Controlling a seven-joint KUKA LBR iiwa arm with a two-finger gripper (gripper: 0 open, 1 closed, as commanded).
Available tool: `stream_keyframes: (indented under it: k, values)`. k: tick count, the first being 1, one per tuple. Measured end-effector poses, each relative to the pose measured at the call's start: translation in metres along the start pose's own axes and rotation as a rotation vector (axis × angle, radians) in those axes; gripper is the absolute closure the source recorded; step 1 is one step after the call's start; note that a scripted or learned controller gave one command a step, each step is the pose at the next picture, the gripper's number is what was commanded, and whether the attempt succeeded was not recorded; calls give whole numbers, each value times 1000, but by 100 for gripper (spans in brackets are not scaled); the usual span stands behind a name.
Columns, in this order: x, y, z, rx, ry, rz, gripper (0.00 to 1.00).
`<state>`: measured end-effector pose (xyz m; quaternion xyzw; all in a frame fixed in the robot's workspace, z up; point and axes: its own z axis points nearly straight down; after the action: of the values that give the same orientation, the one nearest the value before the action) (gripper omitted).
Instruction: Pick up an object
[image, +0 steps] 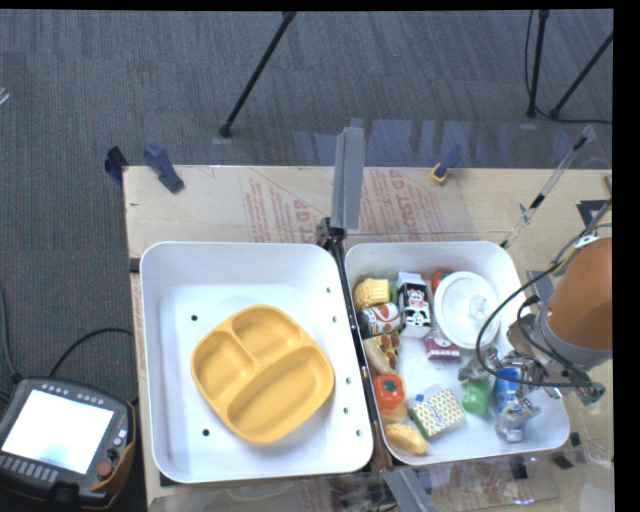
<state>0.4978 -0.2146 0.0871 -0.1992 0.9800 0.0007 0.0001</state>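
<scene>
Arm reaching in from the right; gripper (513, 408) sitting low over the near right corner of the right bin (505, 258), beside a green item (477, 396). Grip state: cannot tell. A divided yellow plate (262, 372) is lying in the left bin (170, 290). A small milk carton (413, 304), cow-patterned, is standing beside a corn cob (371, 292); its lettering is too small to read. Reversed red print is showing on the bench board (290, 205).

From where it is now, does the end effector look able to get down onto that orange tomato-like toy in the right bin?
Probably yes. The orange toy lies uncovered near the right bin's left wall, open from above. The end effector sits across the bin, and the checkered packet lies between them, so it would likely need to lift over.
</scene>
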Motion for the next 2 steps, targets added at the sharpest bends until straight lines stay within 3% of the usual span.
stream_keyframes:
  k: [1,2]
  values:
    - [6,10,1,-2,1,-94,0]
    - [4,12,-8,-6,-1,-95,100]
